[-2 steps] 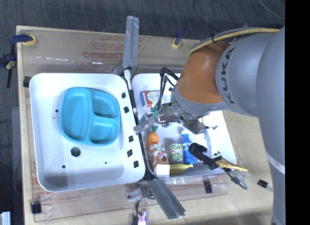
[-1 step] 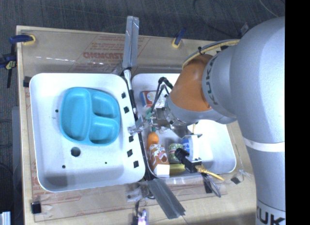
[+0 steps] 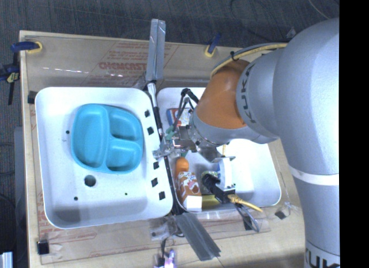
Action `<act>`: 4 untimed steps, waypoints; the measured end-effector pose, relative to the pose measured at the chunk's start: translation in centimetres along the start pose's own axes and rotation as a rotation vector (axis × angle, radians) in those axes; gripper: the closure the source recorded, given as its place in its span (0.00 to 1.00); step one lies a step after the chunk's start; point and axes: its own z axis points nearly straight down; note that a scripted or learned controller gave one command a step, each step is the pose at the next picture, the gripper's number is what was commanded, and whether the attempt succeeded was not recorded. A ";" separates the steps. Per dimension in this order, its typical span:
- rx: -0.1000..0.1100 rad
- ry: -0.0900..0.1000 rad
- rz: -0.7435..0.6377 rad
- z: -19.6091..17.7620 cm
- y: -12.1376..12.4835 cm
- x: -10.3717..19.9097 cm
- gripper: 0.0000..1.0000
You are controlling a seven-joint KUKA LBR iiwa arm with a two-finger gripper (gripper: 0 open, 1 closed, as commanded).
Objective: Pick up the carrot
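The carrot [image 3: 182, 165] is a small orange piece lying near the left wall of the right bin [image 3: 266, 187], partly under the gripper. My gripper [image 3: 172, 143] hangs low over that bin's left side, just above and slightly left of the carrot, close to the divider between the bins. The grey wrist and its orange band hide most of the right bin's middle. I do not see anything lifted off the bin floor.
A brown and white packet [image 3: 188, 186] lies right in front of the carrot. A red and white item [image 3: 173, 114] sits at the right bin's far left corner. The left bin [image 3: 57, 203] holds a blue divided plate [image 3: 107, 138].
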 end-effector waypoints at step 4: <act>-0.010 0.000 0.063 0.1 -1.0 -0.6 1.00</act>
